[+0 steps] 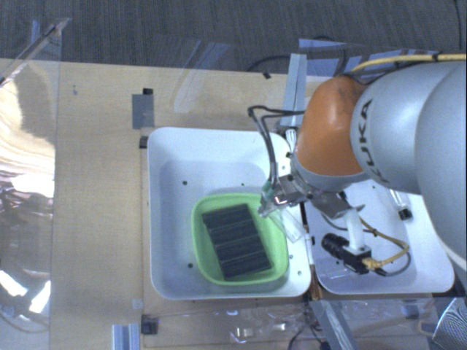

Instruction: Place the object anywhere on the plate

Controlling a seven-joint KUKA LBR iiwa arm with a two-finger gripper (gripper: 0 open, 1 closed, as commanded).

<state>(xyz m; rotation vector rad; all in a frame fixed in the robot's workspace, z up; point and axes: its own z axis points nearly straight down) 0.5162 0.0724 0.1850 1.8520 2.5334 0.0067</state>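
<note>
Nearest the camera, the pale wooden bench (87,217) carries the two shallow bins side by side. The left white plastic bin (164,195) holds a lime-green, rounded-square plastic plate (201,224), which sits towards the bin's near right corner. The task item, a dark grey rectangular slab with raised cross-ribs (235,240), lies flat on the plate, wholly inside its rim, with its long axis running slantwise from far left to near right. The right white plastic bin (430,268) stands just beside the left one, their rims meeting, and is largely covered by the arm. Farther in, the gripper (271,204) is over the plate's far right corner, just beside the slab's far end. Contact between them cannot be confirmed. The state of its jaws cannot be made out from this angle, and nothing is seen held between them. Above it is the orange band (328,133) and then the grey arm body (416,122), entering from the right. Beyond the bench lies dark ribbed carpet (182,13).
</note>
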